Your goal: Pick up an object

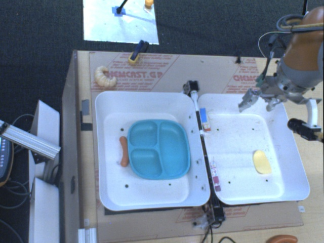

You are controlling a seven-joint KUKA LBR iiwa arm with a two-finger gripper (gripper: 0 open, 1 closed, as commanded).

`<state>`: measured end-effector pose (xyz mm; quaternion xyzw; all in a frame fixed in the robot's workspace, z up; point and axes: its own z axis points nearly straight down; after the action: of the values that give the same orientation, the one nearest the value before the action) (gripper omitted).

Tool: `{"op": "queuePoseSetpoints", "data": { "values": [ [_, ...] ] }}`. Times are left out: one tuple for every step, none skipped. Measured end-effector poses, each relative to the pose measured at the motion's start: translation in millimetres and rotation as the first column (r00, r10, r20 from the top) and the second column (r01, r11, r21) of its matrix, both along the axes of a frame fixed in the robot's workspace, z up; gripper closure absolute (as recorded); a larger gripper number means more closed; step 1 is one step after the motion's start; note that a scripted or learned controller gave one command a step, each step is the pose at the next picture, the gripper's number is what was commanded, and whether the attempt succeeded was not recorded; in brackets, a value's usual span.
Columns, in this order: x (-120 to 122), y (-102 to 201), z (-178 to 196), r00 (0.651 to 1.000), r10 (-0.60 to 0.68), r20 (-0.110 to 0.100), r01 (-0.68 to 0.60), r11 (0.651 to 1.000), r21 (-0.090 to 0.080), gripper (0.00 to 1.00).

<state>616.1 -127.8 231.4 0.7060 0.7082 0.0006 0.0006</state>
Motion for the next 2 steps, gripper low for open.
{"op": "queuePoseSetpoints", "data": {
  "values": [
    [8.3,-3.7,-72.3,1.000,-0.002,-0.003,0.002,1.000,0.000,0.00],
    [-21.4,-31.8,-147.3,1.000,-0.002,-0.001,0.002,1.000,-0.001,0.00]
  ]
}}
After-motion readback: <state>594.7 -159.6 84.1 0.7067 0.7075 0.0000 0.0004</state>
